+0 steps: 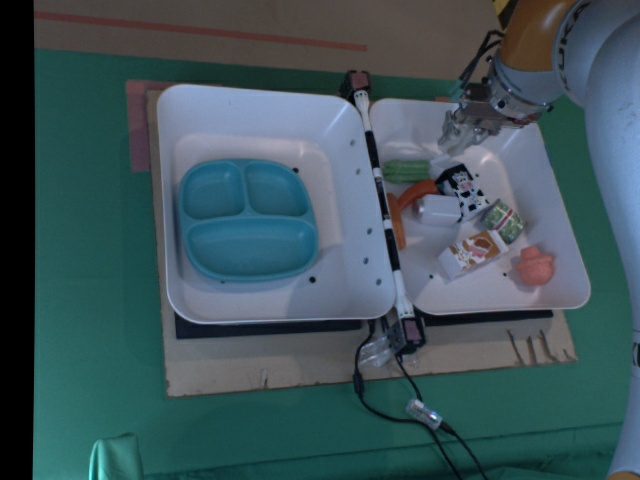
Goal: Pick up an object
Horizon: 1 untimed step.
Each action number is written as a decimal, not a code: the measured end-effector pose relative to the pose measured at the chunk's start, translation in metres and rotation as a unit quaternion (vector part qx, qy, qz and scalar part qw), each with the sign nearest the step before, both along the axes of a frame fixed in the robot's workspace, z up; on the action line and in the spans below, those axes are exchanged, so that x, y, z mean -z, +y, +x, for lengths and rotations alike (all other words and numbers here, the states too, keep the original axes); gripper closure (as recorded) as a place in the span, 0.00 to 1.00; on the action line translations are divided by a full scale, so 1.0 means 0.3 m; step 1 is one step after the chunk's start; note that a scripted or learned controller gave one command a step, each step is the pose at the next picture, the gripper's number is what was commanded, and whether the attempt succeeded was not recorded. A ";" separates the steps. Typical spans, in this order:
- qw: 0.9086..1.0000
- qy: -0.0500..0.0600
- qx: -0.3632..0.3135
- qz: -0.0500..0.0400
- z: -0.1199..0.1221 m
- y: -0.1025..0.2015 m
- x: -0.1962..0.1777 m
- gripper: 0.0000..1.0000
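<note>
My gripper (458, 140) hangs open over the back of the right bin (560, 218), with nothing between its fingers. Just below it lies a black-and-white cow-patterned carton (460, 189). Left of that carton are a green vegetable toy (404, 170) and an orange carrot toy (417, 189). A white block (437, 210) rests against the cow carton. Nearer the front lie a white and orange juice carton (469, 253), a small green carton (505, 220) and a salmon-pink toy (533, 266). An orange strip (397, 220) lies by the bin's left wall.
The left bin (200, 108) holds a blue divided plate (248, 218). A black-and-white bar (385, 218) runs along the seam between the bins. Cables (400, 398) trail off the cardboard base at the front. The arm's orange band (545, 13) looms over the right bin's far corner.
</note>
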State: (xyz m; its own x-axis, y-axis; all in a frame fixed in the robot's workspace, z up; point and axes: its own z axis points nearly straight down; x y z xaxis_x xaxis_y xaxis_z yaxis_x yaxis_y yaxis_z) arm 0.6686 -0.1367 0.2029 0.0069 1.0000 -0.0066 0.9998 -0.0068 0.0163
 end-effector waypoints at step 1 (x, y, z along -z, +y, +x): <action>1.000 0.000 0.000 0.000 0.000 0.000 0.000 0.00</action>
